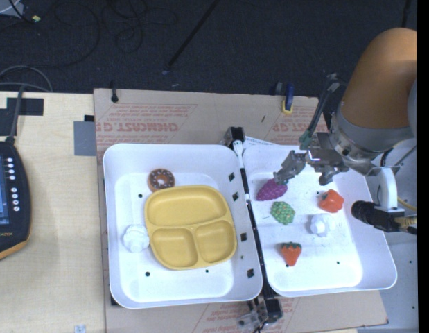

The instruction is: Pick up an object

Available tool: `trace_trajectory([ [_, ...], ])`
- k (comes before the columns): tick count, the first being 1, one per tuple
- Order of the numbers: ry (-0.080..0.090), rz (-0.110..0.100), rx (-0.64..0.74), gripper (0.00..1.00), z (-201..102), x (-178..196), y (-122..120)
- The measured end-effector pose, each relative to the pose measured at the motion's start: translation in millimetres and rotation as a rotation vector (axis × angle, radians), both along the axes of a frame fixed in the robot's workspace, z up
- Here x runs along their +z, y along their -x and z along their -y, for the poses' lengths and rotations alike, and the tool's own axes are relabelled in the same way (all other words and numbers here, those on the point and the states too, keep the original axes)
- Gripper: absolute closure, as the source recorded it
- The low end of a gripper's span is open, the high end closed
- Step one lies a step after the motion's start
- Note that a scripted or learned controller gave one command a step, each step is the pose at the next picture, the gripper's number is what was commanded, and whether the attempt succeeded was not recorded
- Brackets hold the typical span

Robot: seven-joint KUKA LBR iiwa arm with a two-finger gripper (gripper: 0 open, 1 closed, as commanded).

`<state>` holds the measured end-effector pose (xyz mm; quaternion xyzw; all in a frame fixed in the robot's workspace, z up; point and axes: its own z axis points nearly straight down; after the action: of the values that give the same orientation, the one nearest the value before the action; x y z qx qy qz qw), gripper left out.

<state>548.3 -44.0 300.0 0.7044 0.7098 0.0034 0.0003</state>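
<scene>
Dark floor (165,26) strewn with cables (68,19); pale wood bench (48,276); cardboard sheet (179,120) beneath bins.

The arm (380,89) is reaching in from the 3 o'clock side, its orange band bulking large above the grey wrist (353,144). The hand (308,168) is pointing toward 8 o'clock, its two fingers (292,165) standing apart with nothing between them.

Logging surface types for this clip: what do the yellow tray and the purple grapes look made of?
The yellow tray looks like moulded plastic: smooth, uniform colour, soft sheen, three formed compartments. The purple grapes seem to be toy plastic or rubber, matte and bumpy; too small to be sure.
</scene>
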Motion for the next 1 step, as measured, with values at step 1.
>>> trace_trajectory([
  [1, 0.003, -0.009, -0.007, 1.0, 4.8, 4.1, 0.0],
])
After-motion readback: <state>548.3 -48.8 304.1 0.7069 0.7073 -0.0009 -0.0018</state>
